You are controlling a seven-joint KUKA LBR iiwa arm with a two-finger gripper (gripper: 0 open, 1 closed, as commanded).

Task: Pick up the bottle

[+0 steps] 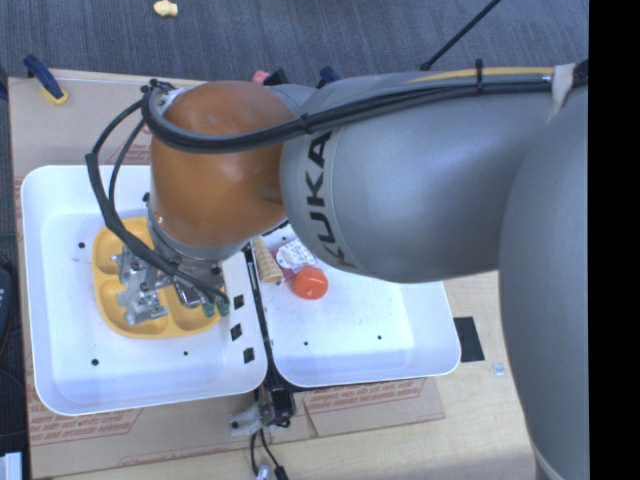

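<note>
We see the gripper (150,293) low in the left bin (60,368), over a yellow dish (108,253); its grasp we cannot tell. The bottle (300,270), orange-capped, lies in the right bin (400,353) at 3 o'clock from it, beside a cone (266,261).

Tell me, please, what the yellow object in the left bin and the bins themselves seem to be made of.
The rounded yellow lobed object under the tool looks like smooth moulded plastic, perhaps rubber: even colour, soft sheen, rounded edges. The two shallow white bins seem to be thin glossy plastic, judging by their curved rims and light reflections.
</note>
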